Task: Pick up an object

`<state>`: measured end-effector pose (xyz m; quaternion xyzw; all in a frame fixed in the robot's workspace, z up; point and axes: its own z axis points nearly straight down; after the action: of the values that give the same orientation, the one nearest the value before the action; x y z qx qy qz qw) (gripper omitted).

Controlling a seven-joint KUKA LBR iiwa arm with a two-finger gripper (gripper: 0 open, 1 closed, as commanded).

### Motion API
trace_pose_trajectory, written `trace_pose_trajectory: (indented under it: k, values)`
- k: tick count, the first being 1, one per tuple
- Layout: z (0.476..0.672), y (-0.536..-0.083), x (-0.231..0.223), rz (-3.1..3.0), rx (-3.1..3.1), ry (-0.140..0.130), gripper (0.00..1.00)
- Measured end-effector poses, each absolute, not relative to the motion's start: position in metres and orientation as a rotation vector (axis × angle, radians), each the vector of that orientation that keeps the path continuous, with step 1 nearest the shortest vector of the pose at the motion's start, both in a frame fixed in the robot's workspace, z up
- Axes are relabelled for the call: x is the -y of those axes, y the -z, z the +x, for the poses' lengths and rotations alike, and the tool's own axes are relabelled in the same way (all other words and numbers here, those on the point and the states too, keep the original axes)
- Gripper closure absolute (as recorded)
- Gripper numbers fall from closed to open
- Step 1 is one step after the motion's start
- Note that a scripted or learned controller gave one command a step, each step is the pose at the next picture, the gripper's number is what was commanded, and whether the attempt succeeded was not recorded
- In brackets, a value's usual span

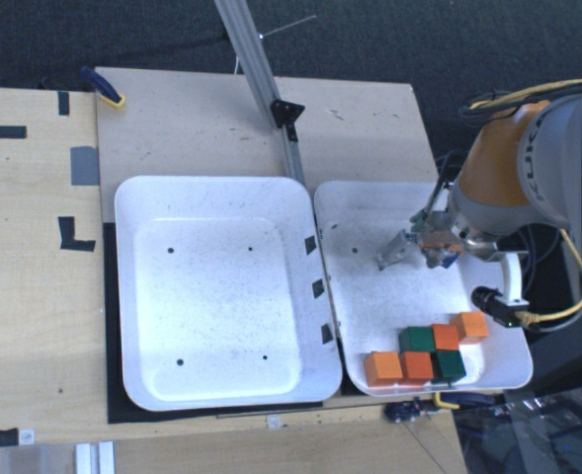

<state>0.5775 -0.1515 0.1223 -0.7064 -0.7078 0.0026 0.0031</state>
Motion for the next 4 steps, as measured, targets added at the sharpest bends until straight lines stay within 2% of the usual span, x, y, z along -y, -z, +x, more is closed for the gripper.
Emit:
trace_pose_trajectory:
  k: [1,2,3,4]
  values:
    - [0.579,-0.136,0.151,-2.216,2.224,-0.002,1.0]
    - [0.58,-0.197,0.145,-2.221,2.227,0.005,1.0]
    - [0.58,-0.201,0.144,-2.219,2.223,0.0,1.0]
    - [0.592,-0.197,0.098,-2.213,2.227,0.0,1.0]
